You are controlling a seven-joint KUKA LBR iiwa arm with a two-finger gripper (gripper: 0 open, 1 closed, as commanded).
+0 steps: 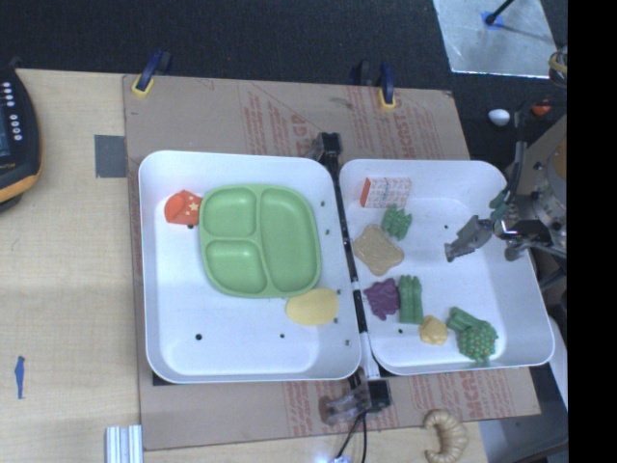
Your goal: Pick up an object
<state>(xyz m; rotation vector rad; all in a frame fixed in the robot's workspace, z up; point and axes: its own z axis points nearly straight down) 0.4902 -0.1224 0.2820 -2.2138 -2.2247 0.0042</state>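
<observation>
Two white bins side by side on a cardboard sheet, mid-frame. Left bin (164,336) holds a green divided plate (260,239) w/ three compartments, sitting centre-upper; a red item w/ a yellow star (181,207) lies just beside the plate's left edge, and a yellow lemon-like piece (312,307) touches the plate's lower right corner. Right bin (521,316) holds the loose stuff: a red-and-white carton (386,192) at upper left, a small green leafy piece (395,222) just below it, a tan bread slice (377,250) lower still, then purple grapes (382,298) touching a green ribbed veg (411,298) near the bin's lower left. A small yellow piece (434,331) and a green bumpy bunch (473,334) lie next to each other along the bottom edge. Gripper (461,244) comes in from the right side of the frame, over bare bin floor in the right half, apart from all items; can't tell whether the fingers are spread or pressed together, nothing seen between them. Outside the bins: blue-yellow clamps (147,73) on the cardboard's top edge, a black-orange handset (14,133) at far left, a tan curled thing (448,434) bottom right.
</observation>
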